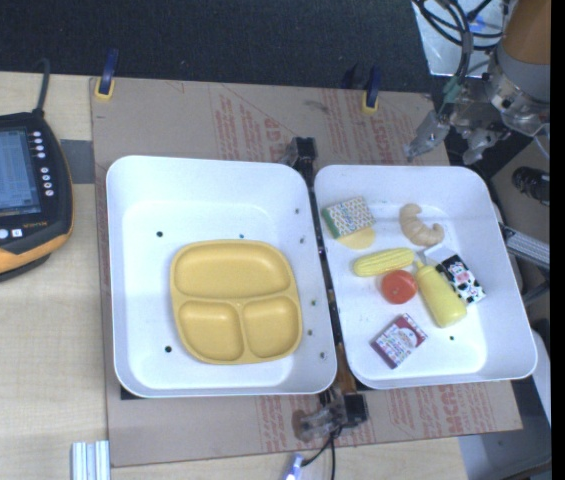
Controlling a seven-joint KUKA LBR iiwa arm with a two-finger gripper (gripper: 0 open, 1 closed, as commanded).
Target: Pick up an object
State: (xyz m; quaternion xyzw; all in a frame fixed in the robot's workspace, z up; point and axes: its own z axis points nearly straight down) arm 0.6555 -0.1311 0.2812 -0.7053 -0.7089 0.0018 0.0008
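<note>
Down at the near edge there's some clip or connector hardware (pixel 327 420) where the two bins meet, too small and dark to make out properly. Left bin (pixel 142 193) holds a yellow divided plate (pixel 234 300) with three compartments, sitting a bit toward the near side. Right bin (pixel 482 353) has all the small stuff: nearest is a red snack packet (pixel 398 341) at about 7 o'clock in the bin, then a yellow bottle (pixel 441 295) lying tilted, touching a red tomato-looking ball (pixel 398 287) on its 9 o'clock side and a black-and-white cow-print carton (pixel 461 279) at its 3 o'clock. Just beyond that is a toy corn cob (pixel 383 261), then a croissant (pixel 421 225) and a greenish packet resting on something yellow (pixel 349 219) at about 11 o'clock. Over on the far left a tablet-style pendant (pixel 7 193) is cut off by the frame edge. The gripper (pixel 454 140) hovers past the far rim of the right bin at 1 o'clock, fingers spread apart, nothing between them; the arm above it is cropped out.
</note>
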